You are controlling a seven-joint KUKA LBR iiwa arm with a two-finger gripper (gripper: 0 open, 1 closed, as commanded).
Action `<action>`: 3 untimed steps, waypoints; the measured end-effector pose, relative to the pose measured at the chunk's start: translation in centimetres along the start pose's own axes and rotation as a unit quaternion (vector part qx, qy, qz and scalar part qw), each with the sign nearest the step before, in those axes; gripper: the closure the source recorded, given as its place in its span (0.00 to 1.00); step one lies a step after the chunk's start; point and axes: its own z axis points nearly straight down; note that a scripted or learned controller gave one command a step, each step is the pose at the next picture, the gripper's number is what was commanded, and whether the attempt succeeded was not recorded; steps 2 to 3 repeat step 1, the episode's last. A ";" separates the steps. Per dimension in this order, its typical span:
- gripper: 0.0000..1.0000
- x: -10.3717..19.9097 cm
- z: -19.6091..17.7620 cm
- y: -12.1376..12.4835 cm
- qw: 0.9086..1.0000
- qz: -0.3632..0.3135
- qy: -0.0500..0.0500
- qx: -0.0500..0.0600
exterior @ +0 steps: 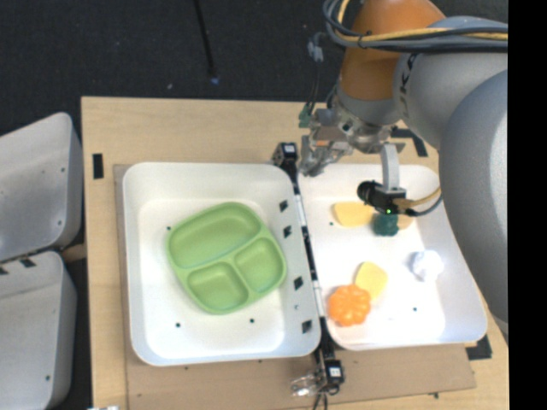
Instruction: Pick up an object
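Several loose things lie in the right-hand bin, all on the camera side of the gripper. Farthest from it, at the near wall, sits an orange lump, with a yellow block touching its far side. A small white piece lies apart from them, toward the view's right.

Closer to the gripper is a yellow wedge, just toward the camera and a little to the view's right. You would likely treat it as the pick, since it is the nearest thing. It lies flat. Its long axis runs across the view, roughly along the bin's far wall, so a grasp would close across its short width.

The gripper hangs over the bin's far corner, beside the divider, with bare floor under it. That looks like a position off any target, so you would need to bring it toward the camera first. Whether it is open or closed you cannot tell, and nothing shows in its grasp.

Across the divider, the left-hand bin holds a green tray, compartments up, set diagonally.
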 end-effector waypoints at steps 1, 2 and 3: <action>1.00 5.0 -0.9 0.0 1.000 0.000 0.000 -0.002; 1.00 5.0 -0.9 0.0 1.000 0.000 0.000 -0.002; 1.00 5.0 -0.9 0.0 1.000 0.000 0.000 -0.002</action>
